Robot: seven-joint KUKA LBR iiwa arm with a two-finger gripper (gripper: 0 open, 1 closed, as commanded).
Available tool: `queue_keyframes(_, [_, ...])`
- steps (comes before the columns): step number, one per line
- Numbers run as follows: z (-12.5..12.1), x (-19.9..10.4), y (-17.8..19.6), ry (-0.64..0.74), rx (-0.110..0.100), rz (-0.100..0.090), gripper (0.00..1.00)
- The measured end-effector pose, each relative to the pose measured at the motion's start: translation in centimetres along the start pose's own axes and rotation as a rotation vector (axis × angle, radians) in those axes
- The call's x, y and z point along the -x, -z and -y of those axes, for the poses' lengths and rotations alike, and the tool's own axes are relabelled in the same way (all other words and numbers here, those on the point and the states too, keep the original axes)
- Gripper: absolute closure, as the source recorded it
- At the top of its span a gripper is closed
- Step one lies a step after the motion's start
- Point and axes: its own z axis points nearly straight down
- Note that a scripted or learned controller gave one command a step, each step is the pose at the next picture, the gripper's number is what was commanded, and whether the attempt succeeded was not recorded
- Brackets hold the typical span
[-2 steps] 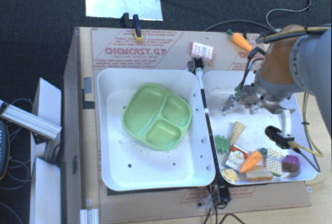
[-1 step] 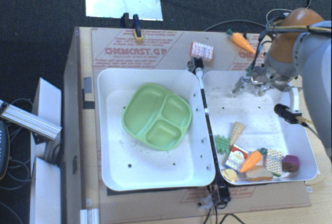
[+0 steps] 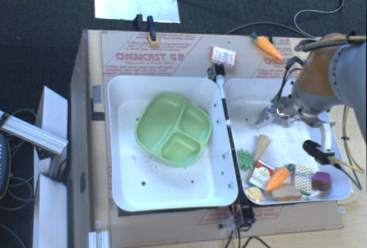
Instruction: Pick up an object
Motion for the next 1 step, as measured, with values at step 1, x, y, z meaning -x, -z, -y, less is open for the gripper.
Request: queue_keyframes(1, [8.30,1.09,-0.03,-0.001,-0.001,0.000,0.00])
